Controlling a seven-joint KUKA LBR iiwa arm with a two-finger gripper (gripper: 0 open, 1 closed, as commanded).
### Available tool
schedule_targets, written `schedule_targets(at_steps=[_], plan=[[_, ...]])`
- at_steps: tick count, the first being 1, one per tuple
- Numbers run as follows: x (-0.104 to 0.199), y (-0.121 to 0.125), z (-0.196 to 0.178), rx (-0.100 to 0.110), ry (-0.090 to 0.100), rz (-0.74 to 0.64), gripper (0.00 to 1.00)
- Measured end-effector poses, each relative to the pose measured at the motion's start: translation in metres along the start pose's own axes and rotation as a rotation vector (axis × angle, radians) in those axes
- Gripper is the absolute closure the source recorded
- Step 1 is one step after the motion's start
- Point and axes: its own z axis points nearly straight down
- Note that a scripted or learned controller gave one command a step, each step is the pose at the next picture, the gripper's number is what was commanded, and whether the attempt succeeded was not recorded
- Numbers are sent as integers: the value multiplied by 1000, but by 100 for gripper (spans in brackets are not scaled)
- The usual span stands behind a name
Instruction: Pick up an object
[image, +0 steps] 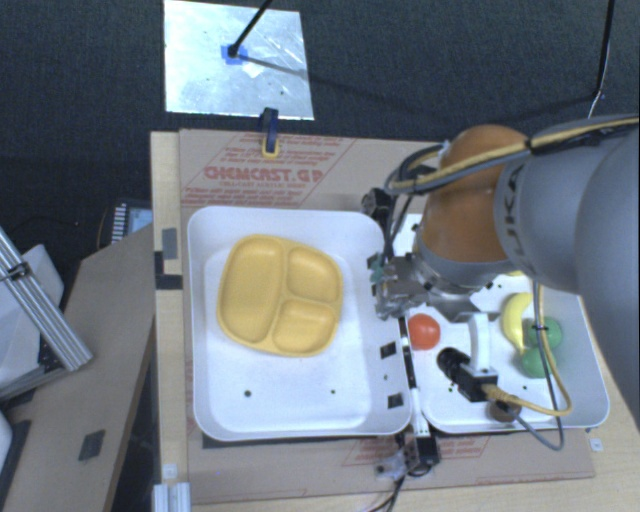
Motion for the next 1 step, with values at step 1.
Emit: schedule_targets(at_steps=[1], plan=[[53, -8, -23, -4, 1, 0, 100]])
